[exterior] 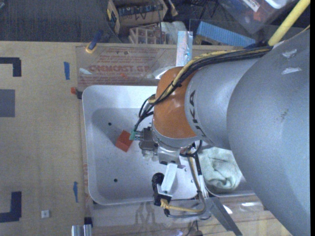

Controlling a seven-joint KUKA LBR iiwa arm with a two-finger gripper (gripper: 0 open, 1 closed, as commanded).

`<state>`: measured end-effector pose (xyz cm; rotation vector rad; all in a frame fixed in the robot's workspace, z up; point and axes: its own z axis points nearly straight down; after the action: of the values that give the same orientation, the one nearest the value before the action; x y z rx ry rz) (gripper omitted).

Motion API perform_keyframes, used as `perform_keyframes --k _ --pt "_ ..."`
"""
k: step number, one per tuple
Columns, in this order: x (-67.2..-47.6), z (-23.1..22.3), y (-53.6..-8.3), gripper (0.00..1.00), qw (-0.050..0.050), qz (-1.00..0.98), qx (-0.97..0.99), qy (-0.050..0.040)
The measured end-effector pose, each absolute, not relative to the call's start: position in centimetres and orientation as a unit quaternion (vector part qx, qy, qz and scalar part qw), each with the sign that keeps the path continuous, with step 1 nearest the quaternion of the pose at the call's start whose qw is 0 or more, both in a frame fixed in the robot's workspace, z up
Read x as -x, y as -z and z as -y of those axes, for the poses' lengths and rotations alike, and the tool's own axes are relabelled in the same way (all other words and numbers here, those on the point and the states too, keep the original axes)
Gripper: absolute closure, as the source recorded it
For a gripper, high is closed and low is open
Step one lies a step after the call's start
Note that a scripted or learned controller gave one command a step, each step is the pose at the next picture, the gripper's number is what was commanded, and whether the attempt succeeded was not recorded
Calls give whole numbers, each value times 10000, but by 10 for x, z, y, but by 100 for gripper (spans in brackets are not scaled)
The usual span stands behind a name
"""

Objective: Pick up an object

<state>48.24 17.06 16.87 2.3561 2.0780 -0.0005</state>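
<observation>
The gripper (150, 149), hidden beneath the grey arm's orange-banded wrist (172, 107) so its state cannot be told, hangs just beside the small red-orange block (123, 141) on the shallow white bin (93, 112) floor — a slightly off descent might nudge it aside, though open floor surrounds it — walls well apart.

arm (256, 107) cut off at right, hiding much of bin (98, 132), cloth (221, 171) partly covered
</observation>
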Motion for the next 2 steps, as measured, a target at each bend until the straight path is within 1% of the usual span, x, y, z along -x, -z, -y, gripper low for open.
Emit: perform_keyframes --k 1,2 --pt "-513 -90 -184 100 3 -6540 -7565 0" --pt "-491 -197 -250 100 -2 -6919 -7220 3"
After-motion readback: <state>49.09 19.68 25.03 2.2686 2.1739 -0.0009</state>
